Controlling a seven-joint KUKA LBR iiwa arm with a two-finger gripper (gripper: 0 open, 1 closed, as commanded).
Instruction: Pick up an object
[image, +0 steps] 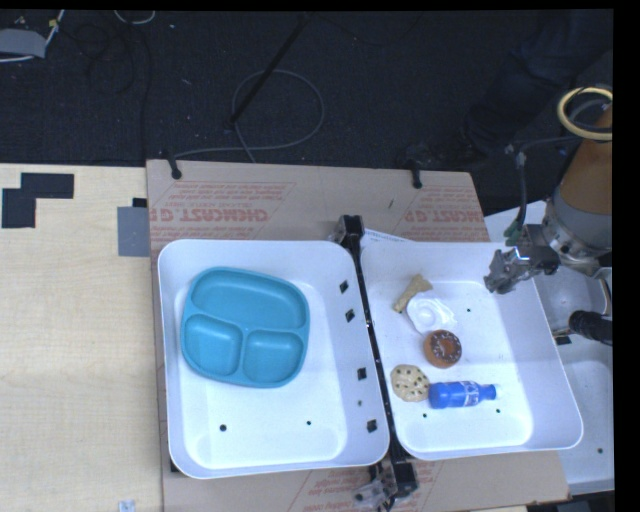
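1. Bottle (462, 394) first, since it lies nearest the camera in the right bin (540, 425): a small blue bottle with a white cap, on its side, long axis running roughly left-right across the bin floor, cap end toward the right; I see nothing pressing on it.
2. Just left of it, touching or nearly so, sits a round chocolate-chip cookie (409, 382); I would not want a finger to come down in that narrow gap.
3. A step farther up the bin is a brown doughnut-like round (442, 348); above that a white crumpled piece (432, 313); and at its upper left a small tan wedge (410, 293), lying aslant.
4. The gripper (507, 270) hangs over the far right corner of the same bin, well apart from all five items; every one of them lies to its left and toward the near side; the white piece and the doughnut are the closest candidates.
5. From this slant I cannot tell how its jaws stand; I see no object between them.
6. My judgement: the pick has not begun; the coming move turns on travelling left and nearer, then closing across the bottle's short axis if that is the target.
7. The left bin (200, 440) holds a blue divided plate (243, 327), well away from the arm's reach line.
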